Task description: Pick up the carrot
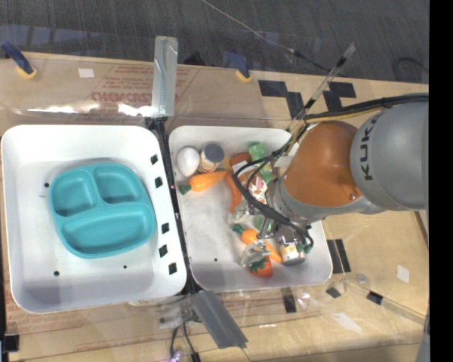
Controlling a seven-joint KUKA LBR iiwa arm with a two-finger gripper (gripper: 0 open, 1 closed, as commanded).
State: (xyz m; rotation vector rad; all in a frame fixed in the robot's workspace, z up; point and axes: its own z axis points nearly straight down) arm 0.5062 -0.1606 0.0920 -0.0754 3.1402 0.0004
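Camera view looks down on the bench, and nearest the lower edge the gripper (275,249) sits low in the right bin (211,270), buried among small toy foods at that bin's near right corner. A red-and-orange piece (261,268) lies just beside it, another small orange piece (248,236) touches the clutter at its left, and cables cross over the wrist, so I cannot tell how the hand is set or whether it grips anything. My guess is it has gone down on that corner pile rather than on the target.

Further back, the carrot (206,181) lies on its side near the bin's left wall, green end toward the divider, well apart from the gripper. Just behind it stand a white egg (187,159) and a small jar (211,155). In the left bin (23,277) a teal divided plate (102,208) rests flat, out of the way.
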